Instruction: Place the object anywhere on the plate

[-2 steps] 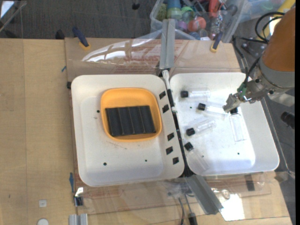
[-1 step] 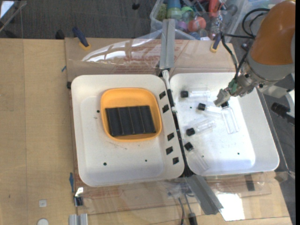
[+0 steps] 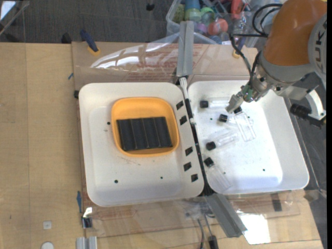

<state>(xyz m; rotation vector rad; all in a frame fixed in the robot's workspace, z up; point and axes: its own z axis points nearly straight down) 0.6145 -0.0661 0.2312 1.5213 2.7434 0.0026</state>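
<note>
Gripper (image 3: 235, 106) low over the right white bin (image 3: 270, 165), jaws' state impossible to tell, while the flat black ribbed slab (image 3: 144, 134) sits on the orange plate (image 3: 129, 108), looking stiff, light, best pinched across its short edges.

Wooden bench (image 3: 36, 113), grey carpet floor (image 3: 104, 9), toy-filled clear tub (image 3: 223, 7)

A robotics lab: two white bins (image 3: 244, 178) taped to a wooden bench (image 3: 36, 139), with a tub of bright toys (image 3: 218, 7) at 12 o'clock.
</note>
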